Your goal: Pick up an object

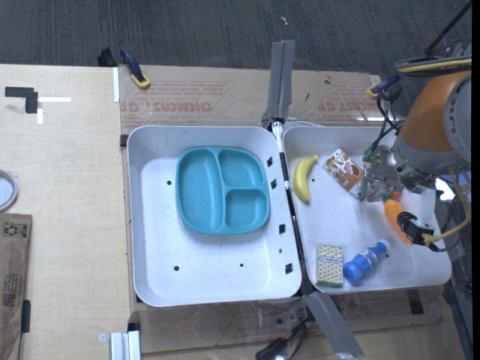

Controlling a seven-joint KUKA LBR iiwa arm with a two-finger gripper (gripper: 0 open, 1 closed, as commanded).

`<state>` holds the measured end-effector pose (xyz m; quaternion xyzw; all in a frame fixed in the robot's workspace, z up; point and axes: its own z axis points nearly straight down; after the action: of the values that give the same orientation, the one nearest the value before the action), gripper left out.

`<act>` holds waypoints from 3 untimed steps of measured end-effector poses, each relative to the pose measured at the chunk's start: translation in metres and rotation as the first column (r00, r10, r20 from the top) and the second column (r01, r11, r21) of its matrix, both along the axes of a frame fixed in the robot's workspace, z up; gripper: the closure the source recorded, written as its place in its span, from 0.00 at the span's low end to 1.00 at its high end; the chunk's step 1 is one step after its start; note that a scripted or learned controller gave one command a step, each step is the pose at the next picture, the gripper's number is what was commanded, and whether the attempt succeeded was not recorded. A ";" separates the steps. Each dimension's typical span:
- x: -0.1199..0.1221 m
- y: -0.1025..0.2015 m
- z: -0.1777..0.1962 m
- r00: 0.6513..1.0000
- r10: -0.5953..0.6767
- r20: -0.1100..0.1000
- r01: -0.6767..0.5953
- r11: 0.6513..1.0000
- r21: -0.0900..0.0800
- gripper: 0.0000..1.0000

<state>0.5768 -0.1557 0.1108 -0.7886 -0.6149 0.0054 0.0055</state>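
The arm reaches into the right bin [427, 280] with its gripper [373, 186] low by the far right part, just beside a red-and-white packet [344, 171] and an orange object [396, 212]; whether it is clenched or released I cannot tell. A banana [303, 177] lies near the bin's left wall, and a small box [329, 265] and a blue bottle [365, 262] sit close together toward the near edge. A teal divided plate [223, 190] rests in the left bin [150, 268].
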 end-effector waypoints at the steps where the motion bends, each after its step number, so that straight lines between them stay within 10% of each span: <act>1: 0.000 0.000 0.000 1.000 0.000 0.000 0.000 1.000 0.000 0.00; 2: 0.000 -0.001 0.007 1.000 -0.002 -0.004 0.002 1.000 0.001 1.00; 3: 0.000 -0.001 0.007 1.000 -0.002 -0.004 0.002 1.000 0.000 0.00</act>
<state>0.5765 -0.1569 0.1176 -0.7893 -0.6139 0.0067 0.0068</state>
